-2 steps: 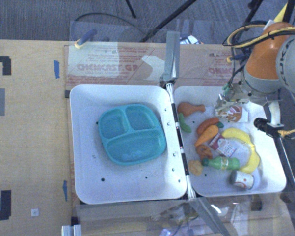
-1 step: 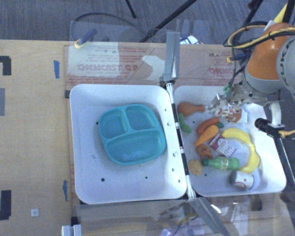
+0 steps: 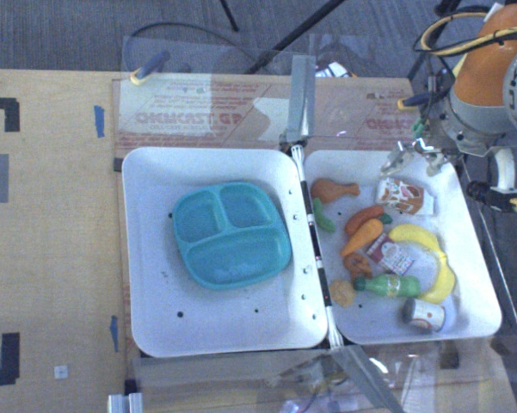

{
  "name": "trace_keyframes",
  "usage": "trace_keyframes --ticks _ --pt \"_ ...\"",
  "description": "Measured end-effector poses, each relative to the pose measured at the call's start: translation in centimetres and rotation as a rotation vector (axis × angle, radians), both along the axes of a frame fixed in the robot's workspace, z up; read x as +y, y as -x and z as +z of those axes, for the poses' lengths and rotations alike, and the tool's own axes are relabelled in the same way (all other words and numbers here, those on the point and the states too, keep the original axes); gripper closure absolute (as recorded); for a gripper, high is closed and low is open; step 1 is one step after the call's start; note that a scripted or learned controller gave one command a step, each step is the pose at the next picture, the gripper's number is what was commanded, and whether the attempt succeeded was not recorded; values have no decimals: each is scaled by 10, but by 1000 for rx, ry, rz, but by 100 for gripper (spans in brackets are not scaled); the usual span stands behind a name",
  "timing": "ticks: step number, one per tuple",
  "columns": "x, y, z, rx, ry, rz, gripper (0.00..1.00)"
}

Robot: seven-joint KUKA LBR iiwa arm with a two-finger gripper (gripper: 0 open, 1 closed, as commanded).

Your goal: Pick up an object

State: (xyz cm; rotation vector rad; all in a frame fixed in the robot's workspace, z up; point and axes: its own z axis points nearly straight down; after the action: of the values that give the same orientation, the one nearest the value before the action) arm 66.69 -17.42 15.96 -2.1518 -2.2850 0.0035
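The toys are lying heaped in the right bin (image 3: 486, 304). A brown drumstick (image 3: 333, 189) is sitting near its far left corner, with a small green piece (image 3: 323, 221) just below it by the bin's left wall. An orange carrot (image 3: 362, 235) is lying aslant in the middle, a reddish piece (image 3: 365, 217) touching its upper side. A small carton with a red and white print (image 3: 401, 197) is standing near the far wall, and a yellow banana (image 3: 432, 255) is curving down the right side. Between carrot and banana a red and white packet (image 3: 390, 255) is lying flat, and beneath it a green bottle (image 3: 387, 286) is resting on its side. A small can (image 3: 423, 315) is lying near the front right corner.

The end effector (image 3: 420, 154) is hanging over the far right rim of that bin, just above the carton, holding nothing; how far it is open I cannot tell from here.

The left bin (image 3: 146, 231) is holding a blue divided plate (image 3: 230, 234). Both bins are sitting on the desk (image 3: 43, 231).
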Motion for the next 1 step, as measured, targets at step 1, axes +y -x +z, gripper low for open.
trace_keyframes --ticks 1 --pt "-7 15 -66 -1 -1 56 0"
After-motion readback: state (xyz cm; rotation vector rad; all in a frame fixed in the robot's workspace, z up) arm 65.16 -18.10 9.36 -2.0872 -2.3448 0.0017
